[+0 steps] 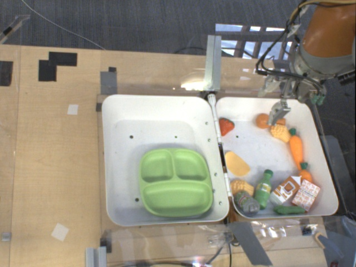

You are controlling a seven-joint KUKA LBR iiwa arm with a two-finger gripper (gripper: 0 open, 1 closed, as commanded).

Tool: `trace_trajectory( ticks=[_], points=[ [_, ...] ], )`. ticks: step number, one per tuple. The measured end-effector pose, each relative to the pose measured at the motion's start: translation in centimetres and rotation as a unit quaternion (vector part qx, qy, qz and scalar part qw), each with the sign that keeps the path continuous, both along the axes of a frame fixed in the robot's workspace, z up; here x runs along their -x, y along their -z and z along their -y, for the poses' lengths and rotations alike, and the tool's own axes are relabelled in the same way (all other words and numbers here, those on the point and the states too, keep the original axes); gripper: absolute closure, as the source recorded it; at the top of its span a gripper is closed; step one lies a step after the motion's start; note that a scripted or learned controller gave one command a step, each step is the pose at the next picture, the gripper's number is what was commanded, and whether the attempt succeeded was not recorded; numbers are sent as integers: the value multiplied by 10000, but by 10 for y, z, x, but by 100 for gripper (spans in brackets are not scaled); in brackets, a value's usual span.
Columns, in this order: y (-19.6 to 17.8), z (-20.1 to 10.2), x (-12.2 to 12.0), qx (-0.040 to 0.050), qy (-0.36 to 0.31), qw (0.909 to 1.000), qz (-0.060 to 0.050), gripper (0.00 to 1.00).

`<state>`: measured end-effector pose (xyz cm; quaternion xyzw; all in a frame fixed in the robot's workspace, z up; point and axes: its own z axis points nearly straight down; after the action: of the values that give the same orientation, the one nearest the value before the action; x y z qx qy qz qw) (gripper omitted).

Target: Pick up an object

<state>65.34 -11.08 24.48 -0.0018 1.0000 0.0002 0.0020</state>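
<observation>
Gripper [277, 115] amid orange [263, 120] — corn [280, 132]

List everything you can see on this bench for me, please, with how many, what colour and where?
shallow white plastic bins: two, white, side by side on the bench
divided green plastic plate: one, green, left bin, near front
red toy strawberry: one, red, right bin, by the dividing wall
small orange ball-shaped toy: one, orange, right bin, back
yellow toy corn: one, yellow, just beside the orange ball
orange toy carrot: one, orange, right side
flat yellow slice: one, yellow, middle
small green bottle: one, green, front
red and white cartons: two, front right corner
grey arm with orange band: one, top right
two-finger gripper: one, above the orange ball and corn
</observation>
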Motion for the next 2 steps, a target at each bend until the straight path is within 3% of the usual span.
trace_trajectory(
  ticks=[1, 2],
  points=[
    [113, 34, 15, 6, 54, 10000, 23, 0],
    [156, 83, 40, 17, -5, 10000, 48, 0]
  ],
)
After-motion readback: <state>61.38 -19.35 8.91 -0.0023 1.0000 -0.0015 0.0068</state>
